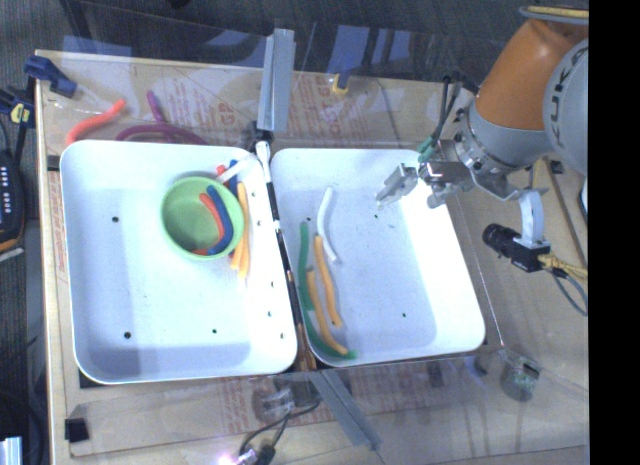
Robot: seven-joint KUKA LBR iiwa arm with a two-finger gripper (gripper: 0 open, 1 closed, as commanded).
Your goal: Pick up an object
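My gripper [412, 185] hangs over the far right part of the right bin [440, 293], its two fingers spread apart with nothing between them. Well to its left, along that bin's left side, lie a white strip [326, 223], an orange strip [326, 288] and a long green strip [308, 293]. The left bin [120, 323] holds a green bowl [200, 216] with red and blue strips inside it, and orange and white strips beside it at the bin's right wall.
A grey divider post [276, 78] stands at the back between the bins. Red and purple cords [130, 128] lie on the bench behind the left bin. A black fitting [512, 243] sits right of the right bin.
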